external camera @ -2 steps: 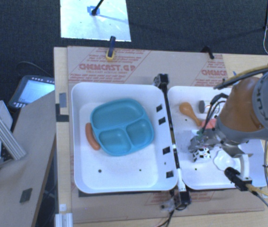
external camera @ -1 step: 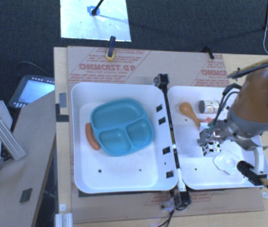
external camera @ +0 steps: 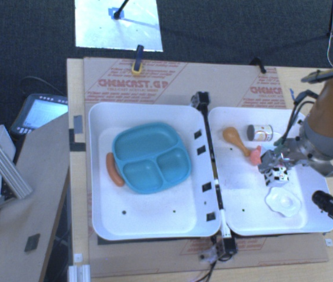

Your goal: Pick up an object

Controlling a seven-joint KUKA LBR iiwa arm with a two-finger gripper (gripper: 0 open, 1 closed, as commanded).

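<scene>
In the right bin (external camera: 237, 216) lie a toy drumstick (external camera: 237, 139) with a tan head and red end, a small jar (external camera: 260, 133) on its side, and a white fried-egg toy (external camera: 283, 202). My gripper (external camera: 274, 168) hangs low over the middle of this bin, just right of the drumstick's red end and above the egg. A black-and-white patterned piece (external camera: 279, 175) sits at its tip. The left bin (external camera: 149, 222) holds a blue divided plate (external camera: 152, 164) and an orange sausage (external camera: 115, 169) beside it.
A black divider strip (external camera: 207, 157) with clips runs between the two bins. The grey and orange arm (external camera: 331, 116) covers the right bin's far right side. A yellow-handled tool (external camera: 137, 65) lies on the cardboard behind the bins.
</scene>
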